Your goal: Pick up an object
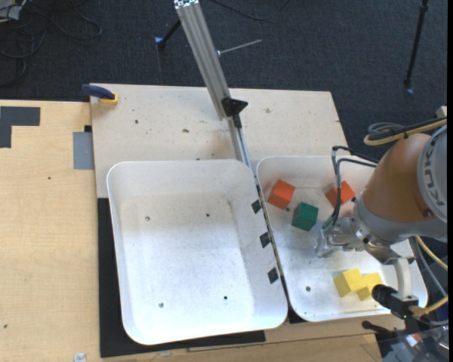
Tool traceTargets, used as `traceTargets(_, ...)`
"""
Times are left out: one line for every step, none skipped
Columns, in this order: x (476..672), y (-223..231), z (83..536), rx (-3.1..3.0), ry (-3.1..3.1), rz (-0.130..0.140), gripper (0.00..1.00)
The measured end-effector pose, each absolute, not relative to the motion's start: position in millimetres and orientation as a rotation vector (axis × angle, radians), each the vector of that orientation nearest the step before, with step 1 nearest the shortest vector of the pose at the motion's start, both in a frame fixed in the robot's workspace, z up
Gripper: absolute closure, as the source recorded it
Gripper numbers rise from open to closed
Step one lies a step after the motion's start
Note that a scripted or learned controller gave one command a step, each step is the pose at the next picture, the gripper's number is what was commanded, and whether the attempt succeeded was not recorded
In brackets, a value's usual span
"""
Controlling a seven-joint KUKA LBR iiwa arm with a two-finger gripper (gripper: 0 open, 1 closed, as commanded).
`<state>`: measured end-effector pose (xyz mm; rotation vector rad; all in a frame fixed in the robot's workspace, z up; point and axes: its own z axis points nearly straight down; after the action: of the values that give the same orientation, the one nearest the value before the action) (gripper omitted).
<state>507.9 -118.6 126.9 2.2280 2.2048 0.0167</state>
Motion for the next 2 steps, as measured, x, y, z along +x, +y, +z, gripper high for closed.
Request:
traceTargets(504.0, -110, 178, 2.219, 2.223, 0.002, 1.00)
traceTargets(508.9, -108, 240, 2.217, 2.221, 0.004, 1.00)
